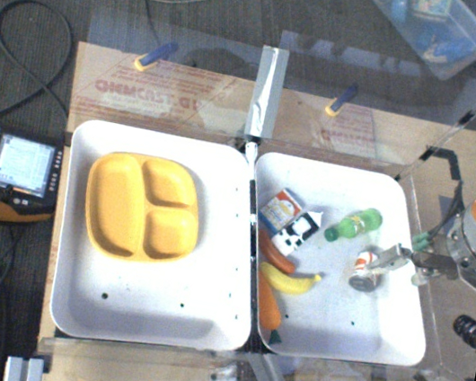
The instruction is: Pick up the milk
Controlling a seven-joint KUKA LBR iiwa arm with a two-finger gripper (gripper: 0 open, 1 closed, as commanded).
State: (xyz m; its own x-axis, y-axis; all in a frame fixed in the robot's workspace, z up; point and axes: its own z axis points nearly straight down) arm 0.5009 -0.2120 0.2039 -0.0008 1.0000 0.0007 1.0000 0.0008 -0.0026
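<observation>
The robot's two-finger gripper (417,253) hovers over the right edge of the right white bin (395,336); whether it is wide or closed cannot be told. The left white bin (145,305) carries a yellow compartment tray (144,207). In the right bin lie an orange carrot (268,304), a yellow banana (289,281), a green bottle (353,225), the small black-and-white milk carton (297,230) near the left wall, and a red-and-white can (365,268) just beside the gripper.
</observation>
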